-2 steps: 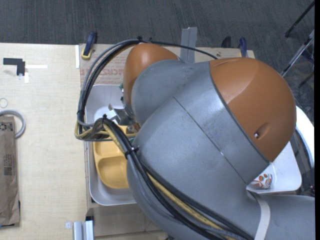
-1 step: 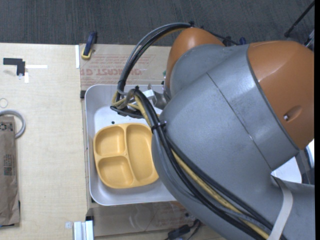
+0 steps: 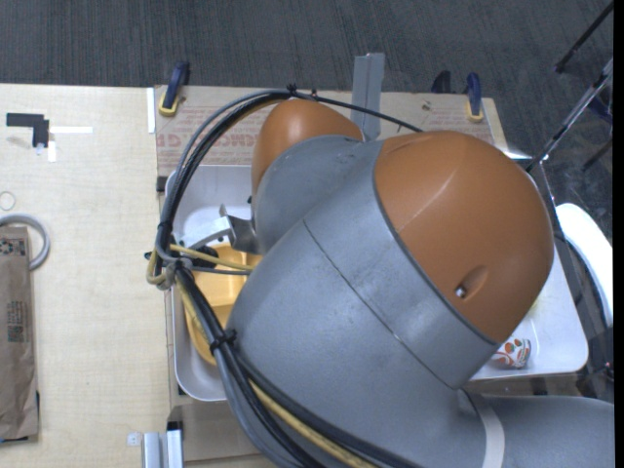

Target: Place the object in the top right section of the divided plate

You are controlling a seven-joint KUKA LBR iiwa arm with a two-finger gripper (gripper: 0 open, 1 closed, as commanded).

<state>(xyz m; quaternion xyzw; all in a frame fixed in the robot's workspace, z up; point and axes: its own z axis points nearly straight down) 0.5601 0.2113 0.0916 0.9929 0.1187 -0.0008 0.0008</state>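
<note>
Grey matte arm (image 3: 370, 320), big rounded casings with two glossy orange-brown domed caps, covers most of the view. It reaches in from the right and blocks the middle of both bins. Bundle of black cables (image 3: 200, 164) arcs over the arm's left side, tied near the left bin's edge with a yellowish strap.

Left shallow white plastic bin (image 3: 190, 383): only its left wall and rounded corners are visible. Inside it, a yellow plastic divided plate (image 3: 210, 271) shows partly under the cables; its sections can't be made out. A small metal-grey part (image 3: 237, 224) of the wrist sits just above the plate. Hand is hidden by the arm, so I cannot tell if it's apart or together, or what it touches.

Right white bin (image 3: 570, 330): a strip shows at the right edge, with a small white object with red-orange print (image 3: 514, 353) lying in it, just beside the arm casing.

Desk (image 3: 88, 261) is pale wood-grain laminate. A brown paper bag (image 3: 18, 339) lies at its left edge; blue clamps (image 3: 175, 84) are at the back. Dark ribbed floor (image 3: 292, 18) beyond.
</note>
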